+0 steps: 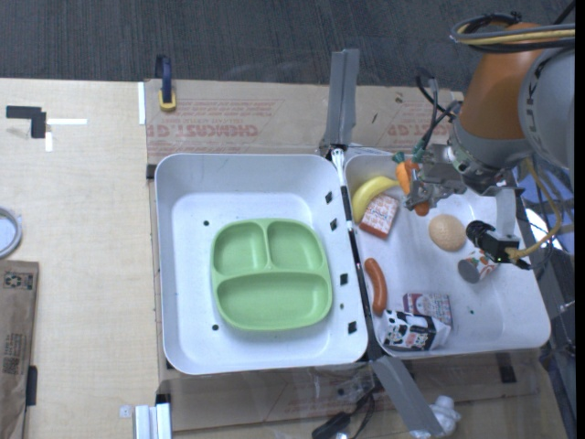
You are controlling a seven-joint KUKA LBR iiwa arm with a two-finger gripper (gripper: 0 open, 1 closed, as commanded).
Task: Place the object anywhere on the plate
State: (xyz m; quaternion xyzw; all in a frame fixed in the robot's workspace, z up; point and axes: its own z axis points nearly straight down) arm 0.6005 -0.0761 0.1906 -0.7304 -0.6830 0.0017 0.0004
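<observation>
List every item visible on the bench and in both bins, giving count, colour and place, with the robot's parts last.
Shallow white bins: two, white, side by side on the bench.
Green divided plastic plate: one, green, three compartments, in the left bin.
Yellow banana: one, yellow, top left of the right bin.
Small red-and-white packet: one, just below the banana.
Red sausage: one, red, along the right bin's left wall.
Tan egg-shaped object: one, tan, middle of the right bin.
Black-and-white carton: one, lying at the right bin's front.
Orange carrot-like item: one, orange, by the gripper.
Gripper: one, dark metal, over the right bin's back.
</observation>
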